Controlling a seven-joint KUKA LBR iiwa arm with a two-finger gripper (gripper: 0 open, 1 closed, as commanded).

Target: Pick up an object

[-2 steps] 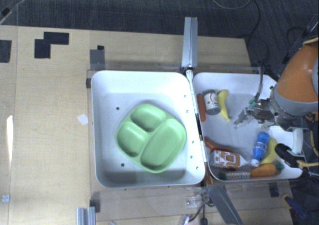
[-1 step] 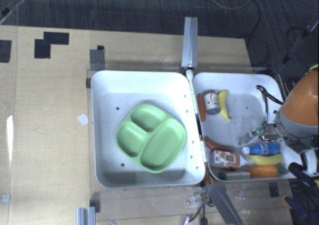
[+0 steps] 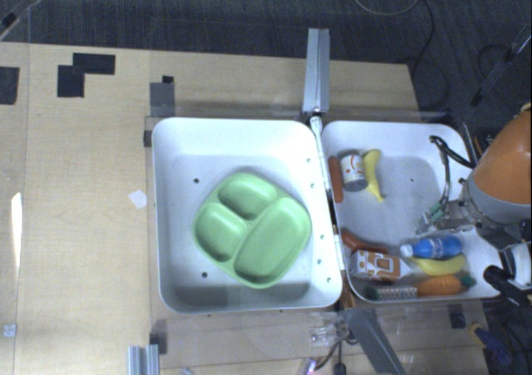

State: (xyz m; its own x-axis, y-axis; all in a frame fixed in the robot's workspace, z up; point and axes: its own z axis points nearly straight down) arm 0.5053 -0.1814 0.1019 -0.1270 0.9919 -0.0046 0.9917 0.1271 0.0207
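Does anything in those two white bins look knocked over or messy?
A little. In the right bin, a small can lies on its side beside a banana, and the other items are jumbled along the near edge. The green divided plate sits askew in the left bin.

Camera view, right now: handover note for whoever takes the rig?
Gripper: low over the right bin, at its right side, just above the blue bottle. Nothing visibly held; open or shut cannot be told from here.
Right bin: can and banana near the top left; red sausage along the left wall; blue bottle, second banana, carrot and a small carton along the bottom.
Left bin: green divided plate.
Done: arm is positioned in the right bin. Left: grasp and lift one object.
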